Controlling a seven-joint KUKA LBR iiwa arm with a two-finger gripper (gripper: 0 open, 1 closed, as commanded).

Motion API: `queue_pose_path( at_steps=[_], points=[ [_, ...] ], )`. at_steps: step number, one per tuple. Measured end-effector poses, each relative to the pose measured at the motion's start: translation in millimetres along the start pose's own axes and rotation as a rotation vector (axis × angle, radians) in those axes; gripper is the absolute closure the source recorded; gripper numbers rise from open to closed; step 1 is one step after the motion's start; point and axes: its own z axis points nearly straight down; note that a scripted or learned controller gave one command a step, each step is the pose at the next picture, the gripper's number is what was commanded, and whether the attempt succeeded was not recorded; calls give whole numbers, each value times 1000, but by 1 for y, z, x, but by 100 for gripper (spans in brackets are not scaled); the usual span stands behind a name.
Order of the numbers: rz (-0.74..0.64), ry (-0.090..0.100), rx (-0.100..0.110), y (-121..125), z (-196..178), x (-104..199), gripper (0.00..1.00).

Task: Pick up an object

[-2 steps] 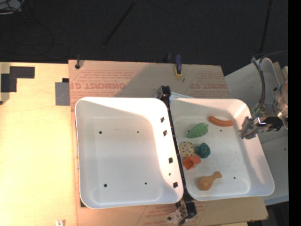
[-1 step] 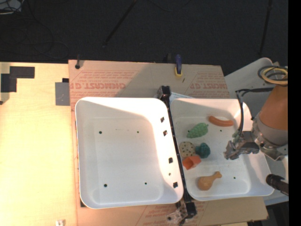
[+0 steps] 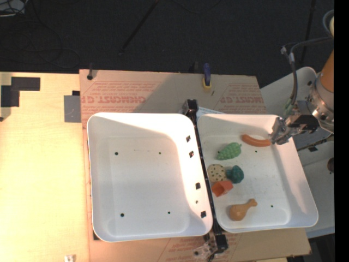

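The right bin [image 3: 297, 201] holds several small toys: an orange sausage [image 3: 255, 141] near its far edge, a green bumpy piece [image 3: 229, 150], a teal lump [image 3: 235, 174], a tan dotted disc [image 3: 216, 172], a red block [image 3: 222, 188] and a tan drumstick [image 3: 241, 209]. My gripper [image 3: 281, 131] hangs at the right bin's far right corner, just right of the sausage's end. Nothing shows between its fingers.
The left bin [image 3: 103, 146] sits beside the right one, with black clips [image 3: 192, 141] along the shared rim. Both rest on brown cardboard [image 3: 136, 94] over a pale wooden bench [image 3: 38, 168]. A blue clamp [image 3: 206, 75] stands at the cardboard's far edge.
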Motion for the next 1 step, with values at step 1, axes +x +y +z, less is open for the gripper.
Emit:
queue_pose_path(
  at_steps=[1],
  points=[
    [14,-1,22,-43,33,-62,100]
  ],
)
